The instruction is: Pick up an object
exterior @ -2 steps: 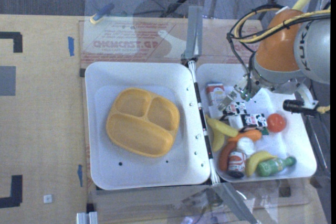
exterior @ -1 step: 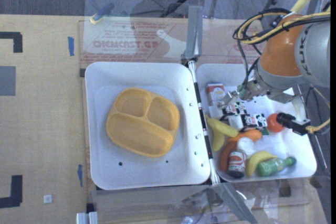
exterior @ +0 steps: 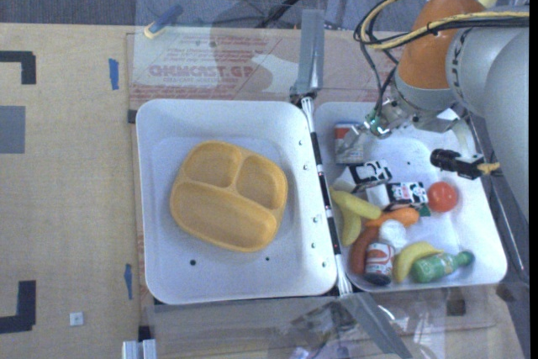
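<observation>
A: What lay nearest in the right bin [exterior: 494, 261]?
B: A green bottle [exterior: 440, 266], long axis left-right and neck toward the right, beside a banana [exterior: 411, 258] and a tomato [exterior: 443, 196].
A: And the left bin [exterior: 160, 130]?
B: It held a yellow divided plate [exterior: 229, 194].
A: Farther back?
B: The gripper [exterior: 376, 124] hung over the right bin's far left corner; its grip could not be told.

A robot arm [exterior: 496, 67] with thick, rounded, pale grey segments and a smooth matte shell. Above the wrist sits a bulging orange band [exterior: 437, 42] shaped like a dome. Yellow and black cables [exterior: 395, 17] loop loosely around the orange part. Below it, the small gripper [exterior: 380, 120] is grey metal with a touch of green, too blurred to show finer detail.
</observation>
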`<state>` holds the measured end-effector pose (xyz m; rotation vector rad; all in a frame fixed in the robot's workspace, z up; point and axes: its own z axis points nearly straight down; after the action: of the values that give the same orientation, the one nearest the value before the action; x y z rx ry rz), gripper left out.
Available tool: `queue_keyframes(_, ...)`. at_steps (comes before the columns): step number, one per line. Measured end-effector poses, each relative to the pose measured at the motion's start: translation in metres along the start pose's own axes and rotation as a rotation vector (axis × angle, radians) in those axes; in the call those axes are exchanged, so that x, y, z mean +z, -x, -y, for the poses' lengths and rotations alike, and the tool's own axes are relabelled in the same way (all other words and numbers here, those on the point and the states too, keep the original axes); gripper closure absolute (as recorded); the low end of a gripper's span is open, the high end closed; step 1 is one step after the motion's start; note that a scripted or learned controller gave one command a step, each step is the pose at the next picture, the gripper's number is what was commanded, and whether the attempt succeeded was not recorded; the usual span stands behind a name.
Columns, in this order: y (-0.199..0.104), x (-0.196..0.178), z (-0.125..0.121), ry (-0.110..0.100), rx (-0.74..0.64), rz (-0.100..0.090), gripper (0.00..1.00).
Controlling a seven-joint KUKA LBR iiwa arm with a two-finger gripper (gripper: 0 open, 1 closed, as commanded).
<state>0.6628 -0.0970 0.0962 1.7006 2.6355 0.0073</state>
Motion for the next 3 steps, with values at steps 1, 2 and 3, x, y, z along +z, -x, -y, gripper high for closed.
queue_keyframes(1, 0.011, -0.078, 0.041, -0.004, 0.195, 0.002, 0.0)
queue_keyframes(2, -0.044, -0.013, 0.094, -0.006, 0.047, -0.001, 0.0)
queue_keyframes(3, -0.001, 0.005, 0.042, 0.007, 0.081, 0.006, 0.0)
